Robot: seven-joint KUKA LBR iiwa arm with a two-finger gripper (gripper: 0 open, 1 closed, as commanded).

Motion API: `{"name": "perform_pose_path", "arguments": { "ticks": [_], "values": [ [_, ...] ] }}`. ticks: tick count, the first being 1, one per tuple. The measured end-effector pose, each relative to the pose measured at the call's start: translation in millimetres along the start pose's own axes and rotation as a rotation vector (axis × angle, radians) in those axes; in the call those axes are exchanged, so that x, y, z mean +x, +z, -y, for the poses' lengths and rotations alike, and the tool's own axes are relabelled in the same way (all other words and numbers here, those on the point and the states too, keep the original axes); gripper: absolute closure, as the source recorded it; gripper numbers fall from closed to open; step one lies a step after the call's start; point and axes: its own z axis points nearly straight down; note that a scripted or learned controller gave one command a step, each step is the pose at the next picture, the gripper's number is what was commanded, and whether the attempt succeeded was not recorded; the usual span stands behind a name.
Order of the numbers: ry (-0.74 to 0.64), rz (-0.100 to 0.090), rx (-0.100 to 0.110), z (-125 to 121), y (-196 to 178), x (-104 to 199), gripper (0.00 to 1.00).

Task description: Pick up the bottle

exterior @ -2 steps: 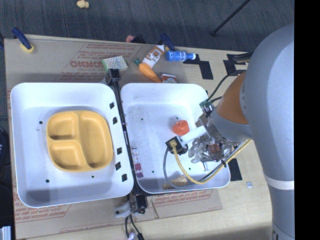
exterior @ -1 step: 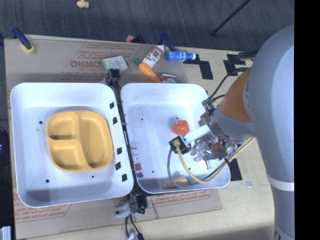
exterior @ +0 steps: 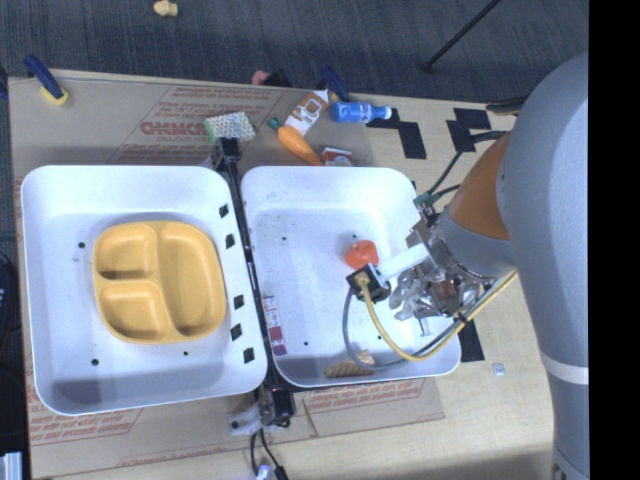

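A small blue bottle [exterior: 356, 113] lies on its side on the cardboard behind the right bin [exterior: 300, 183], outside it. Next to it lies a white bottle-like container with an orange label [exterior: 306, 114]. My gripper [exterior: 420, 300] hangs low over the right side of the right bin, far in front of both bottles. Its metal end is partly hidden by the wrist. Just left of the gripper, a small red-orange object [exterior: 361, 253] rests on the bin floor.
An orange carrot-shaped piece [exterior: 298, 145] lies behind the right bin's back rim. A tan scrap [exterior: 346, 369] sits at that bin's front wall. The left bin [exterior: 50, 198] holds a yellow divided plate [exterior: 160, 280]. A patterned green packet [exterior: 230, 126] lies behind the bins.
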Motion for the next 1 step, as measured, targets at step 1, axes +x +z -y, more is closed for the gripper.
{"name": "perform_pose_path", "arguments": {
  "ticks": [1],
  "values": [
    [-0.001,-0.001,-0.001,-1.8,-5.2,-0.2,1.00]
  ]
}}
